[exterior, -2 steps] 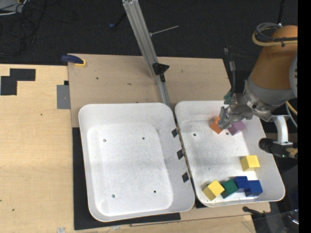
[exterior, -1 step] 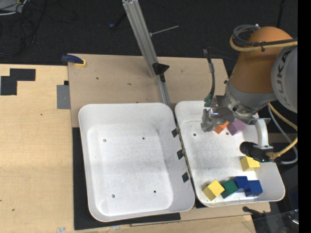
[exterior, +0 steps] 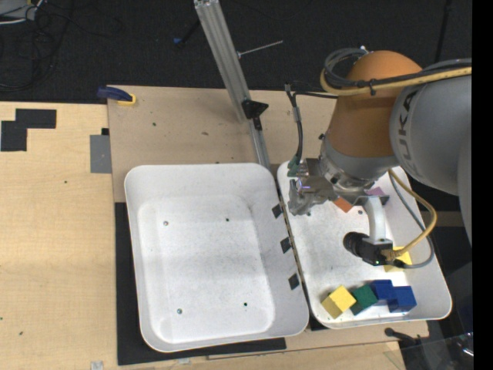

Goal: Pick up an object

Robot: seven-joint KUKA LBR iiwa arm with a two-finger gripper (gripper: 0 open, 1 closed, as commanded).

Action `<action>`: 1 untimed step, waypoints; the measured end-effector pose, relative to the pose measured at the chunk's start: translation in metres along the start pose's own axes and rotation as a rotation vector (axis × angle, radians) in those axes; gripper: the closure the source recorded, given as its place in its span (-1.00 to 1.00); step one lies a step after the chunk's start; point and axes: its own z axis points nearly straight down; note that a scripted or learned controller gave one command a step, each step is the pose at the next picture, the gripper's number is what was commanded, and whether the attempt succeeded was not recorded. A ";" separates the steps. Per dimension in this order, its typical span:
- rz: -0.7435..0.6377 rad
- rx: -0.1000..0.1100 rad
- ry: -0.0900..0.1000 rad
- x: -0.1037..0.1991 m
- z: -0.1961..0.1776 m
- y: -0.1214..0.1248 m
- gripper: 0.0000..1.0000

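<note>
The jaws (exterior: pixel 306 195) (state unclear) hang well apart from the blocks (exterior: pixel 368 297) nearer the bin's front.

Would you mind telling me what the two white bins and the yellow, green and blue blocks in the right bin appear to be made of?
The left bin and right bin look like moulded plastic, matte white with rounded rims, though the material is not certain. The yellow block, green block and blue block show flat, evenly coloured faces: painted wood or plastic, I cannot tell which.
</note>
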 end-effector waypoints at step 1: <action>0.000 -0.003 -0.001 0.052 0.002 0.006 1.00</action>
